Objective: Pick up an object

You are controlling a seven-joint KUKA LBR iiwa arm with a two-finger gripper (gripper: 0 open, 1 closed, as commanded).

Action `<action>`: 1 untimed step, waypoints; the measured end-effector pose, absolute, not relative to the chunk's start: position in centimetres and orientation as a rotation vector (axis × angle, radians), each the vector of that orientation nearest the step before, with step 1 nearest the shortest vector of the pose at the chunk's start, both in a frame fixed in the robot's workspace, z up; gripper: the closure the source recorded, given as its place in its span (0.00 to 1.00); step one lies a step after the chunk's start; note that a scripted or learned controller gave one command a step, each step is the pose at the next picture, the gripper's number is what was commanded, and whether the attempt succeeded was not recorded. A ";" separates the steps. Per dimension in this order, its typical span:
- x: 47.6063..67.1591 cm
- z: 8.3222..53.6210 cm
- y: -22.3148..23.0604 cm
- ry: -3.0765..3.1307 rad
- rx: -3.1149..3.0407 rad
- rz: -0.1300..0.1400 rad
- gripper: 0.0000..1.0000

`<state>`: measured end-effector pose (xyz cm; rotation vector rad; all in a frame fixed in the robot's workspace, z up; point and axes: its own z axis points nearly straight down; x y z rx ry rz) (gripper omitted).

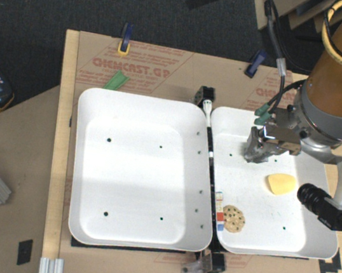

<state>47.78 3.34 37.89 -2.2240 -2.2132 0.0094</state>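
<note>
In the right bin [295, 243] lie a yellow rounded object [280, 183], a round brown cookie-like piece [233, 218] and a small red and blue item [220, 217] beside the cookie. My gripper [258, 154] hangs low over the bin's upper middle, up and to the left of the yellow object and apart from it. Nothing shows between its metal tips.
The left bin [91, 152] lies beside the right one, with a black divider strip [209, 158] between them. A black cylindrical part [321, 204] juts over the right bin's right edge. Clamps [125, 40] and a green strip [115, 81] sit on the cardboard behind.
</note>
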 end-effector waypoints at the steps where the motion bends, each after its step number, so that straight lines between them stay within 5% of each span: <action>1: 52.7 46.8 6.0 -2.231 -2.224 -0.015 1.00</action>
